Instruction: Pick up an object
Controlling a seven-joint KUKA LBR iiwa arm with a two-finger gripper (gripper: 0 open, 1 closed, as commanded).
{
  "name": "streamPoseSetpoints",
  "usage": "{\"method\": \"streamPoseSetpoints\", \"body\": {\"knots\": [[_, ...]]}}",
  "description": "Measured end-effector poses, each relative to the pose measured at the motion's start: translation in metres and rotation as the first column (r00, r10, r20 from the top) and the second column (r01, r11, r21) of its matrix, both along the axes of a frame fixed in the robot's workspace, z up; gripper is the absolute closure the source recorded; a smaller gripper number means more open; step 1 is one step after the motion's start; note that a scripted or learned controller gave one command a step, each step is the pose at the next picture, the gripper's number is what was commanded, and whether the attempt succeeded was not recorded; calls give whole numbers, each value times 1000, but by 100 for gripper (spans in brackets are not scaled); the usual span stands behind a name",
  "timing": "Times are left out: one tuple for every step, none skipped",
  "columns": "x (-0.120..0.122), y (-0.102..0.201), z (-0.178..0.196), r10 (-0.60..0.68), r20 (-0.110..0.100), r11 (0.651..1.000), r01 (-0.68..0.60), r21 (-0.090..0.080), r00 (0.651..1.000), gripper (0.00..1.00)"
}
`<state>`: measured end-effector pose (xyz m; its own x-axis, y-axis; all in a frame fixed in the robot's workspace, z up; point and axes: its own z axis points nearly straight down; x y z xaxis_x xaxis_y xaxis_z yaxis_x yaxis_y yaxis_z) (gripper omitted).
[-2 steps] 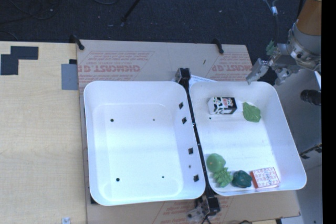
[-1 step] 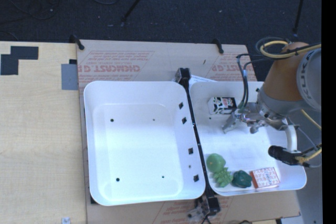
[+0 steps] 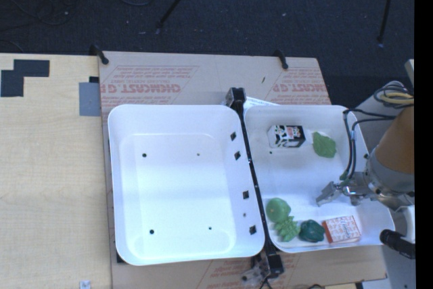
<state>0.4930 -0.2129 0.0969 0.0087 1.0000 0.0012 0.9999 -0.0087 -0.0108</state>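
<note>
While the gripper point(image 3: 331, 193) hangs low in the right bin point(image 3: 298, 115), I cannot tell its grip. Nearest lies the red-and-white card point(image 3: 342, 229), just below it, flat

Two white bins point(image 3: 177, 117); four green objects point(image 3: 324, 145), two printed cards point(image 3: 286, 135).

The left bin point(image 3: 176, 186) offers open floor throughout. In the right bin point(image 3: 298, 120), the middle floor lies free, while the near edge is crowded (green lumps point(image 3: 281, 216), a dark teal piece point(image 3: 311, 231), a red-and-white box point(image 3: 342, 229)). A small carton point(image 3: 287, 135) and green object point(image 3: 324, 145) occupy the far end.
</note>
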Motion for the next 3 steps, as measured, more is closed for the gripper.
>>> {"method": "streamPoseSetpoints", "body": {"knots": [[99, 6, -9, 14, 15, 1000, -14, -2, 1000, 0], [138, 84, -9, 16, 12, 1000, -16, 1, 1000, 0], [66, 2, -8, 1, 4, 1000, -1, -2, 1000, 0]]}}
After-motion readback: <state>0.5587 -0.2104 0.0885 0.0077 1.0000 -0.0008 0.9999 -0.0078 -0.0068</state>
